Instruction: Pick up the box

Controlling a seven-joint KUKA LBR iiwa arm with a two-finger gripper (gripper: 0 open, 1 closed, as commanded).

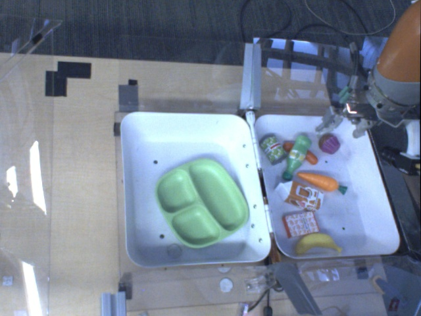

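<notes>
Box [301, 224] was the flat, roughly square carton lying face-up on the floor of the right bin [388, 232], toward that bin's near edge. Its top was red-orange with a pale grid-like print, too small to read, and it sat slightly rotated against the bin's sides. Just beyond it lay a second carton [304, 195], white and orange with a tilted face, the two close together but seemingly not touching. A yellow banana [317, 244] rested just in front of the box, its curve running along the near wall. An orange carrot [320, 181] with a green tip lay beside the white and orange carton, and a green bottle [296, 155] sat farther back next to a small can [271, 147]. A purple item [329, 143] rested near the far right of that bin.

The gripper [345, 120] hung over the far edge of the right bin, well apart from the box, with its two light fingers [328, 121] spread and nothing between them. The grey arm with its orange band [401, 51] came in from the upper right.

The left bin [141, 137] carried a green divided plate [201, 201] with three compartments, lying near its middle.
</notes>
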